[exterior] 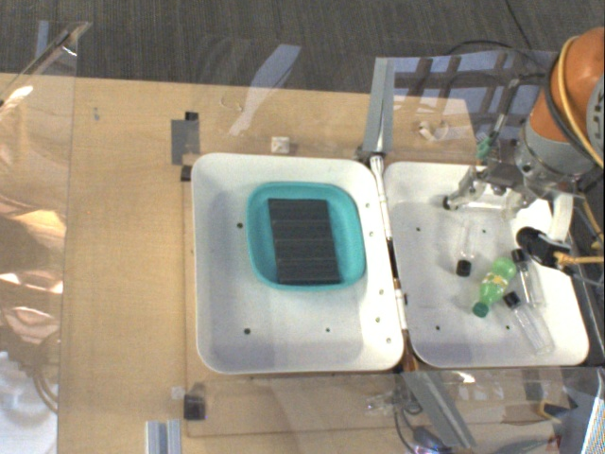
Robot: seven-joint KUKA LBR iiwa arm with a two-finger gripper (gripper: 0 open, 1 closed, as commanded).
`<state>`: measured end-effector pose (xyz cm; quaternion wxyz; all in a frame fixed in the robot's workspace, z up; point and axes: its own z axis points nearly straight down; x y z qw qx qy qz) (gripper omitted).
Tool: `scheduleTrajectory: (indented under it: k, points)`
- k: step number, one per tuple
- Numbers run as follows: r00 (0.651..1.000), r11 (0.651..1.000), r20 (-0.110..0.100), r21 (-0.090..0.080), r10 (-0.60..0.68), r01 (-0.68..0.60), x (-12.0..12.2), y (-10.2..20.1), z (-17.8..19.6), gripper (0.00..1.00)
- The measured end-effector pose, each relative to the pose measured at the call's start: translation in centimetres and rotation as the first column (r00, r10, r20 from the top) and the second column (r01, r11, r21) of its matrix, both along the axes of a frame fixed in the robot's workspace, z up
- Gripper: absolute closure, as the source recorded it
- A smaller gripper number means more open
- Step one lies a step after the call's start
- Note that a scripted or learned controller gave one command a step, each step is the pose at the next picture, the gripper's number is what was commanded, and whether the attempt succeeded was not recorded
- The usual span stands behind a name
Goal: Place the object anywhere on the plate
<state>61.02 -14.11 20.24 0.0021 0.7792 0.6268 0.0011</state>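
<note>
Block (303, 241): a dark grey rectangle with ridges across its top, lying flat on the plate (352, 244), which is teal with rounded corners. The block fills most of the plate's middle, and a teal border shows on all 4 sides. Its long side runs from the far edge of the plate toward the near edge, tilted slightly. The plate sits in the upper middle of the left bin (219, 334), with bare white floor around it and more of that floor on the near side.

The right bin (425, 334) touches the left bin along their shared rim. In it, a small green bottle (493, 287) lies on its side in the near right part, its cap pointing toward the near edge. A clear vial (467, 251) with a black cap rests just to the green bottle's left. A longer clear vial (527, 323), also black-capped, lies just to its right, angled toward the near right corner.

The claw (480, 193) hangs over the far right part of the right bin, well apart from the block and the plate. Whether it is open or closed cannot be told, and nothing can be seen held in it. The grey arm with its orange band (579, 78) comes in from the right.

Both bins rest on a wooden bench (113, 253).
</note>
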Motion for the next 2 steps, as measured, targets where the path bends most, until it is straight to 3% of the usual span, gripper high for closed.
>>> scheduleTrajectory:
  k: [2]
  points:
    - [1.0,1.0,0.0,0.0,0.0,0.0,0.0,0.0,0.0,0.0]
